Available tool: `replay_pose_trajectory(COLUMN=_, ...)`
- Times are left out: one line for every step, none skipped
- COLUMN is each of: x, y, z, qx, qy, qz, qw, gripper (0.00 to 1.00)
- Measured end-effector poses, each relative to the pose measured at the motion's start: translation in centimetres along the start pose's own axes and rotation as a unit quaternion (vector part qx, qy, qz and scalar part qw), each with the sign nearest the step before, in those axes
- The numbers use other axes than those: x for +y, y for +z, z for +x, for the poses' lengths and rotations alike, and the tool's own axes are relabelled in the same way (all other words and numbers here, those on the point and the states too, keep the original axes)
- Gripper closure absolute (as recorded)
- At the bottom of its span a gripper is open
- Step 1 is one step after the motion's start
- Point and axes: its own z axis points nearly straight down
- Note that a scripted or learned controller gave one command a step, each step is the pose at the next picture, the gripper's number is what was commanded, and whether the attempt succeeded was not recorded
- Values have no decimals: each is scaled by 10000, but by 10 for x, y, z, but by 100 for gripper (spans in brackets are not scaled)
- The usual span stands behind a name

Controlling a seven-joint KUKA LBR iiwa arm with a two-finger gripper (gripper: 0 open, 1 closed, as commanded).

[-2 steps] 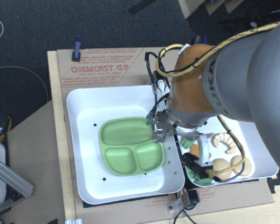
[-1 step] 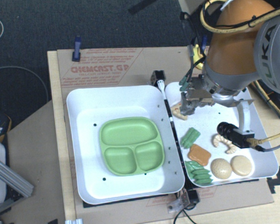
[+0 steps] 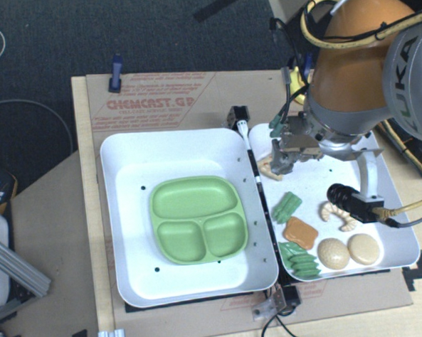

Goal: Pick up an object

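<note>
My gripper [image 3: 282, 158] hangs low over the far left part of the right bin [image 3: 401, 241], under the orange wrist band. A small tan curved piece [image 3: 270, 170] lies right at its tip, partly covered by it; whether it is gripped cannot be seen. Nearer the front of this bin lie a green bean pod [image 3: 286, 205], an orange chunk [image 3: 300, 232], a pale shrimp-like piece [image 3: 336, 214], green pea pods [image 3: 301, 260] and two tan rolls [image 3: 332, 253] [image 3: 363, 247].
The left bin [image 3: 120, 205] holds a green divided plate [image 3: 198, 218]. A raised rim [image 3: 257, 190] separates the two bins. The bulky arm covers the right bin's far right part. A blue clip [image 3: 115, 74] sits on the cardboard behind.
</note>
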Motion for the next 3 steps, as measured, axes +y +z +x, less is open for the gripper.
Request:
replay_pose_trajectory(x=0, y=19, z=68, qx=12, qy=-31, qz=46, qw=10000, gripper=100)
replay_pose_trajectory(x=-10, y=195, z=78, qx=2, qy=4, qz=68, qw=10000, gripper=100)
replay_pose_trajectory(x=35, y=5, z=131, qx=41, qy=-29, qz=-84, qw=10000, gripper=100)
